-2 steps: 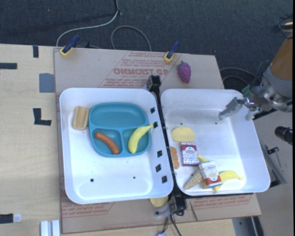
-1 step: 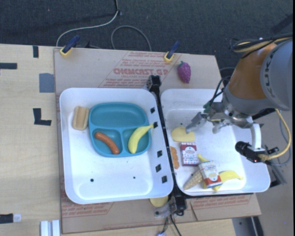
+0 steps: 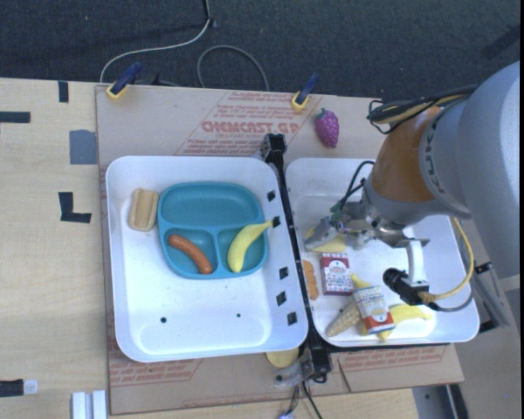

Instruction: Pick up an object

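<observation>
A worktop [image 3: 35, 234] seen from above carries two shallow white bins side by side. The left bin [image 3: 140, 321] holds a blue divided tray [image 3: 211, 203] with a sausage [image 3: 190, 253] and a banana [image 3: 244, 244] in it, and a tan bread-like piece [image 3: 142, 209] lies just beside the tray at nine o'clock.

The grey arm [image 3: 472, 155], orange-banded, reaches in from three o'clock over the right bin [image 3: 319, 177]. Its hand [image 3: 345, 223] sits low at the bin's centre, just above a yellow piece [image 3: 330, 245]; whether it is open or gripping anything cannot be told from this angle.

The likely pick targets crowd the bin's six o'clock half: a small red and white carton [image 3: 337, 276], a cone-shaped piece [image 3: 341, 321], a small bottle-like item [image 3: 373, 308] and a second banana [image 3: 410, 314] (all touching or nearly so). A purple berry [image 3: 327, 127] lies outside the bins at twelve o'clock.

The risks, as a judgement: packed objects may jostle and slip from a closing hand, or flat ones may give nothing to grip. The bin wall is also near.
</observation>
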Tool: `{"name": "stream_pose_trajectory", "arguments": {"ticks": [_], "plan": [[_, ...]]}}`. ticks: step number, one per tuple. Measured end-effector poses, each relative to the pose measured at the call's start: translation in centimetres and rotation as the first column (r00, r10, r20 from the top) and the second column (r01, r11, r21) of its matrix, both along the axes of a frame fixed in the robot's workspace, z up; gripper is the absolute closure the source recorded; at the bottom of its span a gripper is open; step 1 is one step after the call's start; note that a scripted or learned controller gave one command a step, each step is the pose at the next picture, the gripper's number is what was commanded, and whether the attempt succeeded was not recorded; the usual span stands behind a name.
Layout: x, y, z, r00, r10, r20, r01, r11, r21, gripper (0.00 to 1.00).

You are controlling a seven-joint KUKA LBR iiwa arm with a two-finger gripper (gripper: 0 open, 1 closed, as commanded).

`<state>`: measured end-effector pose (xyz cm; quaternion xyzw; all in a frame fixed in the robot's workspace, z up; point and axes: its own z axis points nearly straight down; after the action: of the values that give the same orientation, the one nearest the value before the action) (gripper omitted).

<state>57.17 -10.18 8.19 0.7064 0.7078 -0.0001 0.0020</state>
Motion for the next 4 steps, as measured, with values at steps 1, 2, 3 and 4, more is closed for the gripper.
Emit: {"name": "stream_pose_trajectory", "arguments": {"ticks": [1,2,3,4], "plan": [[0.2,-0.2,1.5,1.000,-0.002,0.004,0.002,1.000,-0.001,1.00],[0.1,-0.2,1.5,1.000,-0.001,0.003,0.001,1.000,-0.001,0.00],[6.0,-1.7,0.4,1.000,0.001,-0.001,-0.001,1.000,0.002,0.00],[9.9,-2.1,0.4,1.000,0.001,0.000,-0.001,1.000,0.002,0.00]]}}
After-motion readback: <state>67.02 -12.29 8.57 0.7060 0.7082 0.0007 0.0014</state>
